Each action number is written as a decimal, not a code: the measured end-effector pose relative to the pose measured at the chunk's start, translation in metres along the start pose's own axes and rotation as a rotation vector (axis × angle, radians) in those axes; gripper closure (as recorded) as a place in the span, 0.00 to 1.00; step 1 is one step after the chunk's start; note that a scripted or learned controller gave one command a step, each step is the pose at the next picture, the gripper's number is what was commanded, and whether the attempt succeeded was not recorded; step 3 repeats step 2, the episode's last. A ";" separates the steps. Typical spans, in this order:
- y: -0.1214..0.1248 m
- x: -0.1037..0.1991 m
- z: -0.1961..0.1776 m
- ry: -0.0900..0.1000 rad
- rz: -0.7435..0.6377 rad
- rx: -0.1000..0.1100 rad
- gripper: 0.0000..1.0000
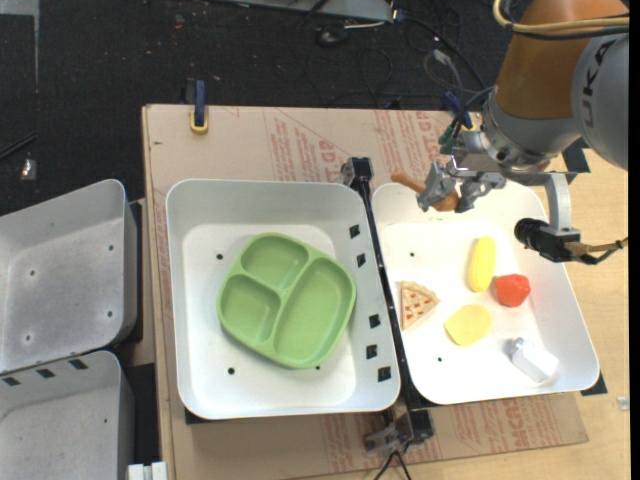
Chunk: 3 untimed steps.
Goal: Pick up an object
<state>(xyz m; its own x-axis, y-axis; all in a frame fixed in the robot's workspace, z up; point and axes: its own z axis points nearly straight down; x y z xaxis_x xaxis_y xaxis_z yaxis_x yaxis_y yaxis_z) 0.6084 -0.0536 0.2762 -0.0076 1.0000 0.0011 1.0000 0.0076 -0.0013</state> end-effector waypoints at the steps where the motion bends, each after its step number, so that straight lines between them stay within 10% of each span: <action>1: -0.012 0.056 0.004 0.000 0.000 0.001 1.00; 3: -0.014 0.110 0.009 0.000 0.000 0.000 1.00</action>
